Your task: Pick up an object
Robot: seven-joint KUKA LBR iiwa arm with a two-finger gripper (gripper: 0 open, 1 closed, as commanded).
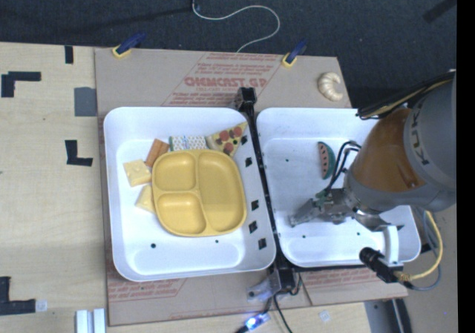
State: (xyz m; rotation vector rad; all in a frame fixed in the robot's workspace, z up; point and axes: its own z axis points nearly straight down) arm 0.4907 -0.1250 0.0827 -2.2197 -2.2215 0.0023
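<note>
Spreading across most of the frame, the surface (44,198) carries a brown cardboard sheet (223,76), clipped at its top edge so it stays flat under the two white bins. The left bin (122,242) sits at centre frame and the right bin (297,250) touches it along a shared divider. From the right of the frame the grey arm (438,146) with its orange band reaches down into the right bin, bent over so its wrist hangs above the bin's middle. A yellow divided plate (199,192) fills the centre of the left bin, lying on top of several smaller things: pale yellow pieces (138,173) poke out at its left edge, an orange-brown piece (156,150) and a patterned slice (228,136) peek out along its top. The claw (310,211) sits low over the right bin's floor, pointing toward the divider; whether its fingers are apart or together I cannot tell, and nothing is visibly between them. The nearest thing to pick is a small watermelon slice (325,159), lying flat in the upper part of the right bin, apart from the claw and above it in the frame. A small tan shell-like object (331,86) rests outside the bins, on the cardboard at upper right. Judging from this, no grasp is made yet.
</note>
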